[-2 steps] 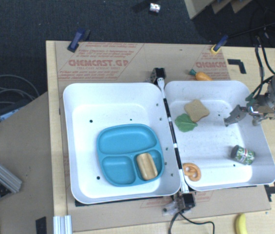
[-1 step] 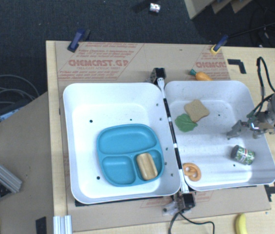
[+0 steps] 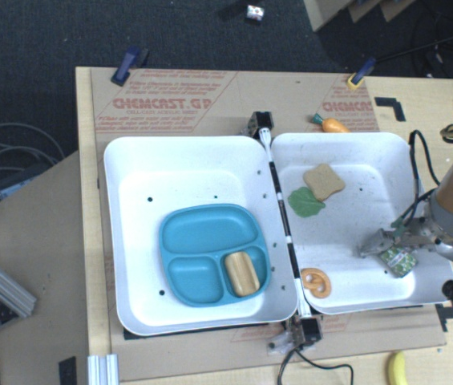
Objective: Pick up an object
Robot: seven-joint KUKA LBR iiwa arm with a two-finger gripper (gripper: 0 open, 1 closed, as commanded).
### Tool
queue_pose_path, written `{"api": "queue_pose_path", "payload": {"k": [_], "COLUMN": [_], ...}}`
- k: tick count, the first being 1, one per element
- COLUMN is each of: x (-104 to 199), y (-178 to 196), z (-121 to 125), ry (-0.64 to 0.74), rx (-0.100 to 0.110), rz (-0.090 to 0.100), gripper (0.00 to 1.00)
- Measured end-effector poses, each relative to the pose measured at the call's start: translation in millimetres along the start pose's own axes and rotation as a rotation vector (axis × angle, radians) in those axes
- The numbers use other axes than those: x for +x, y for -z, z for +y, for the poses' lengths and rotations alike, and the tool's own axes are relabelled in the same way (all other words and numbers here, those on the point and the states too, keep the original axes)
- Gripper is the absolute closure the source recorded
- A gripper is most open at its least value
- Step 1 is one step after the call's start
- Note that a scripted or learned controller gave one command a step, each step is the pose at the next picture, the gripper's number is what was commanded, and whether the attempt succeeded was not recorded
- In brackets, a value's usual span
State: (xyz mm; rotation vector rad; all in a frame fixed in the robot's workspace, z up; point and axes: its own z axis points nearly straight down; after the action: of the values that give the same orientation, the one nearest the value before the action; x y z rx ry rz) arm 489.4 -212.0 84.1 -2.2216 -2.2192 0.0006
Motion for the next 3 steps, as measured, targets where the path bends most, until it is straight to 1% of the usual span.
{"api": "queue_pose_path", "payload": {"k": [1, 2, 3], "x": [-0.5, -0.5, 0.1], "y": [11.8, 11.7, 146.3], "z": [2.2, 2.0, 10.9], "ry": [0.0, 0.0, 0.001], "rx": [-0.007, -0.007, -0.004], "rz": [-0.003, -0.003, -0.002], "gripper": [1.0, 0.0, 0.0]}}
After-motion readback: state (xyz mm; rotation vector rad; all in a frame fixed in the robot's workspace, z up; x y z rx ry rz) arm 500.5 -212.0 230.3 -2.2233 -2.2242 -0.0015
